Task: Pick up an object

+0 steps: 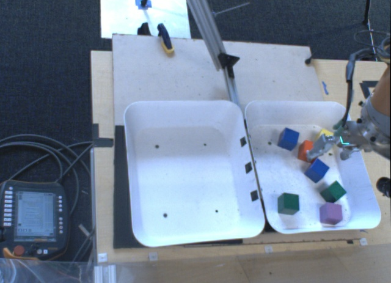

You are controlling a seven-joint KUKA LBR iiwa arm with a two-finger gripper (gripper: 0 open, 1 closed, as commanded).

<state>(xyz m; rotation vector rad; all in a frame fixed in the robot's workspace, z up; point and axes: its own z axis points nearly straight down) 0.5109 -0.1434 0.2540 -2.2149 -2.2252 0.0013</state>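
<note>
The left bin [183, 172] holds no blocks; the work lies in the right bin [269, 211], where all the candidates sit. Going left to right there: a dark green block [288, 203] at the near edge, a blue block [289, 139] farther back, an orange block [305, 151] just beside it, a second blue block [317, 170] near the middle, a purple block [330, 213] at the near right, a second green block [333, 191] just behind it, and a small yellow piece [325, 134] at the far right. The gripper [327, 144] hangs over the orange block, close to the yellow piece; whether it is spread or pressed together cannot be told, as the metal blurs into the cluster. Nothing is visibly held. To perform the grasp well, centre over one block, most likely the orange one, and descend square so neighbouring blocks are not pushed aside. The arm [379, 123] is cut off at the right, and it covers part of the orange block and most of the yellow piece.
</note>
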